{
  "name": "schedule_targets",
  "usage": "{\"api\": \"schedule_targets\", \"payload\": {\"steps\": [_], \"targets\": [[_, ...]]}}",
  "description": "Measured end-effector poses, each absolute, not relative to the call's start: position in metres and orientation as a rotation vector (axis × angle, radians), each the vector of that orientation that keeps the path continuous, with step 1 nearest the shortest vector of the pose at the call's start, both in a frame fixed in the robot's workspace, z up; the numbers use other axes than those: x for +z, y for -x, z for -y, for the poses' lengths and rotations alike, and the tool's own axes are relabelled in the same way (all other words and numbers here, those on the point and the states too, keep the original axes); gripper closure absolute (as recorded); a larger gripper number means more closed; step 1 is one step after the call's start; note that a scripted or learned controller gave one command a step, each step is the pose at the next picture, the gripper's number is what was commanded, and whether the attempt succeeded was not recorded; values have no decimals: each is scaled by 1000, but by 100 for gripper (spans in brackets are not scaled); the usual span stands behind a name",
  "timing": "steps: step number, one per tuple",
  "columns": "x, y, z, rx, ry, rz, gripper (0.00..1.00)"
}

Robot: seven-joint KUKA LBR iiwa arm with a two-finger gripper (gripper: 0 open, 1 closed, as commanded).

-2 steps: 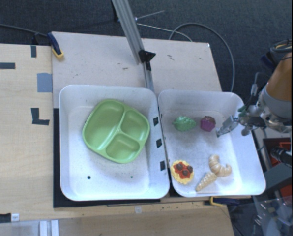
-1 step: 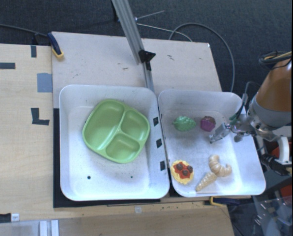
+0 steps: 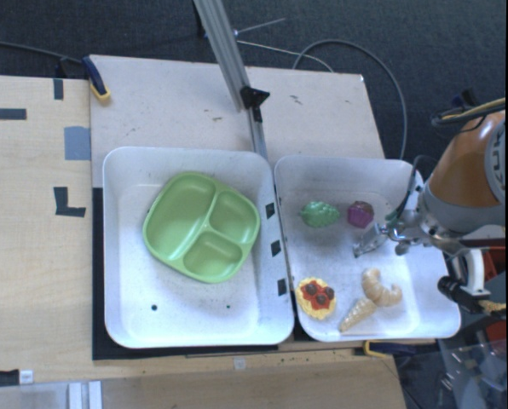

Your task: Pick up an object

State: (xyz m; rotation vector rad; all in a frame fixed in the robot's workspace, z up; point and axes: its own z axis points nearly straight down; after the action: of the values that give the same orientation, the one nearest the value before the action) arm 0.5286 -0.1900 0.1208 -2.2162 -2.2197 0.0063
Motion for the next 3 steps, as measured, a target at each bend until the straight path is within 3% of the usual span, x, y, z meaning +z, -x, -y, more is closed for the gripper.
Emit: {"api": "schedule_targets", "payload": {"steps": [1, 3], "targets": [[133, -530, 190, 3, 2216, 2223, 100], [207, -528, 184, -1, 2221, 2225, 100]]}}
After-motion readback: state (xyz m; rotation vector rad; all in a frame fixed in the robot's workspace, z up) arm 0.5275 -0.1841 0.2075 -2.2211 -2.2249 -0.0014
